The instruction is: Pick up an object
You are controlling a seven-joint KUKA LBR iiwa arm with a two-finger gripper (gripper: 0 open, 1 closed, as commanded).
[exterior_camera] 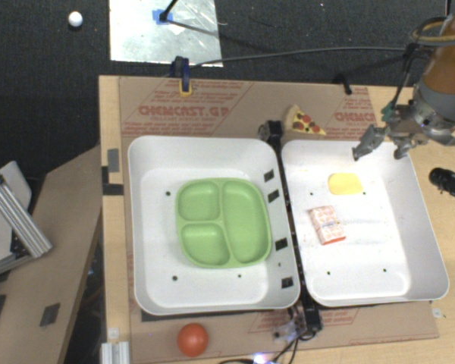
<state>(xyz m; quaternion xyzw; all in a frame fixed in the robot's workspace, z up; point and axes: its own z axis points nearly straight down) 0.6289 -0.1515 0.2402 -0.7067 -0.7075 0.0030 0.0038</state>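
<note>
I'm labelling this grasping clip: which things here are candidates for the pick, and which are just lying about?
In play, right bin:
- yellow block
- small red-and-white packet
- gripper, jaws open above the bin

Lying about:
- green divided tray, left bin
- pizza-slice toy
- orange-red ball
- white ball

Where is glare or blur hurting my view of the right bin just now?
Camera view: bright glare washes out the right bin floor near the yellow block; the red-and-white packet reads clearly though its print is too soft to read; the tool at the bin's far corner is slightly blurred, with fingers apart; the foil sheet at top reflects unevenly.
</note>
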